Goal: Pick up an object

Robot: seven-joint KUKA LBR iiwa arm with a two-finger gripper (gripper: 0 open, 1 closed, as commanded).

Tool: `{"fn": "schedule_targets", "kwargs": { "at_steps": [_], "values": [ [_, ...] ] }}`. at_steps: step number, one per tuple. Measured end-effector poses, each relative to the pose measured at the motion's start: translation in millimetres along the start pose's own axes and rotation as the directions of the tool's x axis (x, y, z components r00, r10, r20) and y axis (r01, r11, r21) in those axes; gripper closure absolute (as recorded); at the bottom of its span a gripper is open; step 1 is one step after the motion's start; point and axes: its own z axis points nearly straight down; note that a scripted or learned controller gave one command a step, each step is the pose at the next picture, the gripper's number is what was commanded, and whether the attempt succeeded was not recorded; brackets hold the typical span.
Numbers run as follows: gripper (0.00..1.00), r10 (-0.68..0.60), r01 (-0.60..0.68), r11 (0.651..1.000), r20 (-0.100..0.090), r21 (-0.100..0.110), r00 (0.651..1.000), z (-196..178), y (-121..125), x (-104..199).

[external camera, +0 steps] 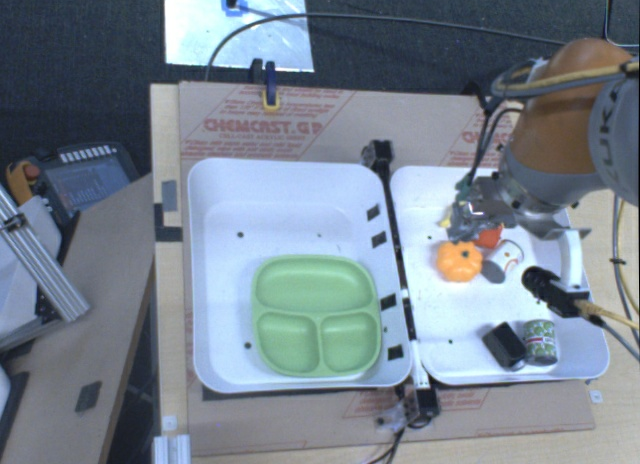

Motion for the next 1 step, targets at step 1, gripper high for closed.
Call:
{"fn": "schedule_targets", "kwargs": {
  "at_steps": [1],
  "values": [
    [1.00, -0.001, 0.001, 1.000, -0.001, 0.001, 1.000, -1.0, -0.4, 56.2]
  ]
}}
